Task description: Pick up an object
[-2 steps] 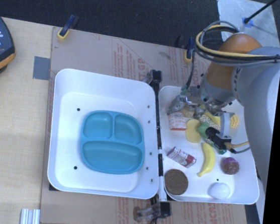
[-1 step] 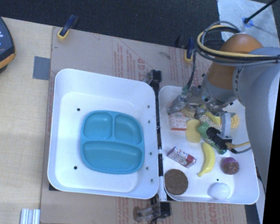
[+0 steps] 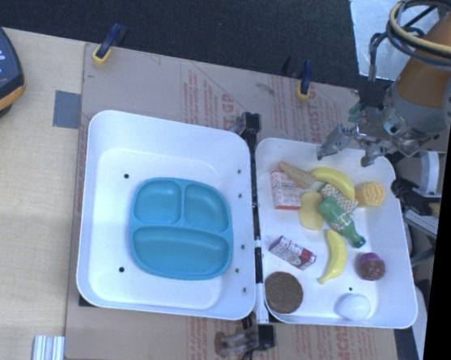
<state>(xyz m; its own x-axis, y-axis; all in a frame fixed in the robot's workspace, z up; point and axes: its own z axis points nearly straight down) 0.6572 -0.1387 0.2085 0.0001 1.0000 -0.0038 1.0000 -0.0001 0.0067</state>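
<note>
Fingers (image 3: 350,146) hanging spread over far rim of right bin (image 3: 408,263), pinching nothing. Just below fingers, banana (image 3: 333,179) lying crosswise, curved, long axis running left-right. Beneath it, green bottle (image 3: 342,217) pointing down-right; second banana (image 3: 333,257) lying lengthwise. Left bin (image 3: 100,200) holding blue divided plate (image 3: 180,228). Both bins sitting on cardboard-covered table (image 3: 17,215).

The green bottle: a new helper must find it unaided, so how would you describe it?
Look in the right bin, the one crowded with toy food. Near its middle lies the green bottle, between two bananas. It is the only green thing there.
</note>
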